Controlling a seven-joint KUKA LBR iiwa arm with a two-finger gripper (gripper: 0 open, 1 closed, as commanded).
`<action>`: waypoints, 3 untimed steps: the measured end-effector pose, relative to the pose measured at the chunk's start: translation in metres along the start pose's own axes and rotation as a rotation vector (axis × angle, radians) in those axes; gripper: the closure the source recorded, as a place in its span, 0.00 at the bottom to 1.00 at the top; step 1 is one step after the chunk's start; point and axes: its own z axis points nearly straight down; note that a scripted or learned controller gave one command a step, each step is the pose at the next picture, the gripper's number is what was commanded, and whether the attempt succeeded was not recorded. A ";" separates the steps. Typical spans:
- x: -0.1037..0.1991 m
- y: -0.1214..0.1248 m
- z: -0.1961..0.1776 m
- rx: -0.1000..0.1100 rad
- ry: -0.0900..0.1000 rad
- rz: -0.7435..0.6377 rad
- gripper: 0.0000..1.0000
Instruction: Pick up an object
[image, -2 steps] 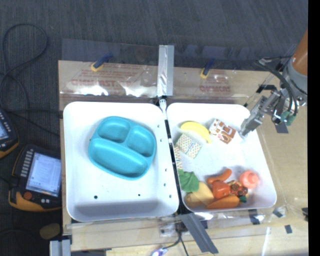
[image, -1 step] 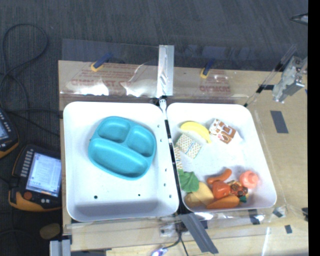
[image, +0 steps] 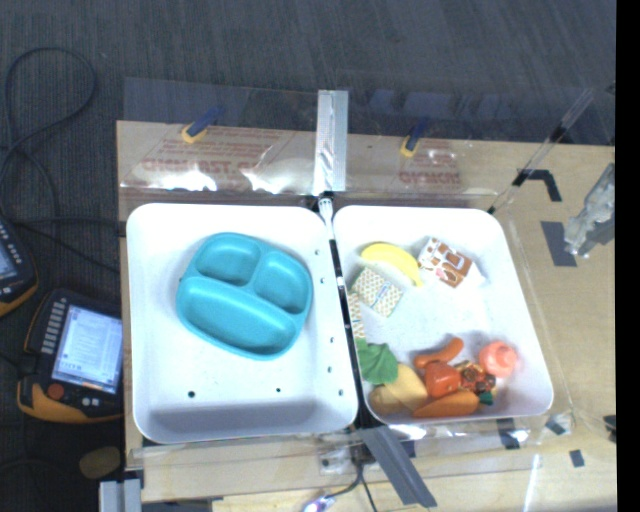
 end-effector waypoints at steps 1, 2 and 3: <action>-0.017 0.057 -0.001 -0.001 -0.001 -0.145 1.00; -0.024 0.123 -0.001 -0.002 -0.001 -0.387 1.00; 0.023 0.145 -0.002 -0.001 0.000 -0.382 1.00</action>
